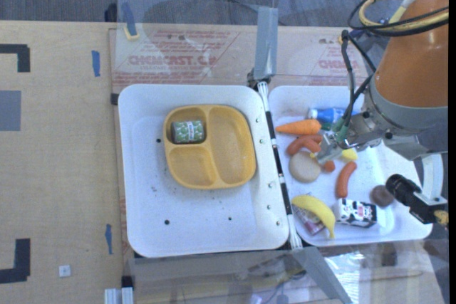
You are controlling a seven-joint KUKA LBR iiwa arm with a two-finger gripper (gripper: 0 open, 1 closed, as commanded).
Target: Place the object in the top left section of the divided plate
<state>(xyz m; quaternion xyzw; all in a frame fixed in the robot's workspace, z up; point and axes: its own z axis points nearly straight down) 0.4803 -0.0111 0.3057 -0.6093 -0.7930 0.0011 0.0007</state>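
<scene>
Green-labelled object (188, 131) already sits in divided plate (235, 153) upper-left section (placement looks done). Gripper (335, 146) over right bin (399, 231), grip state we cannot tell, perhaps starting next pick.

Yellow divided plate (211, 147) sits in left bin (142, 217); small green can (188, 130) lies in its top left section. Gripper (335, 146) hovers over right bin (399, 231), near carrot (299, 127), sausages (344, 179), banana (316, 211).
</scene>
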